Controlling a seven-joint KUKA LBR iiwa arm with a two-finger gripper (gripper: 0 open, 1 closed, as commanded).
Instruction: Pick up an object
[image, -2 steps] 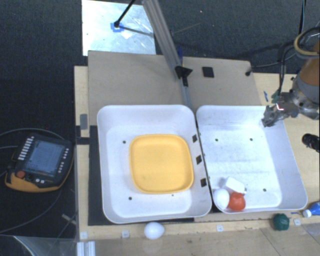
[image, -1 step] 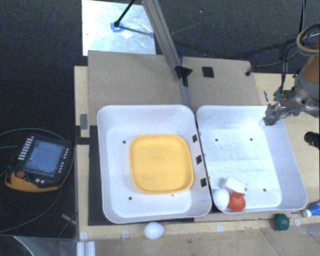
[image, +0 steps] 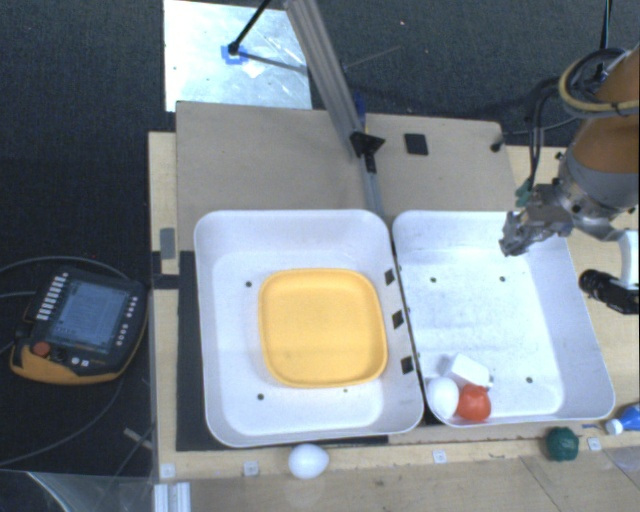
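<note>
Claw (image: 520, 238) sits over the right bin (image: 500, 310) near its 1 o'clock corner, nothing seen in it; whether it's open or closed, cannot tell. Objects bunch at the right bin's 7 o'clock corner: white egg (image: 443, 397), red ball (image: 474, 403) touching it, white block (image: 470, 371) just above. Left bin (image: 225, 300) holds a yellow plate (image: 323, 326) at centre; another white egg (image: 308, 461) lies on the bench (image: 200, 150) at 6 o'clock.
</note>
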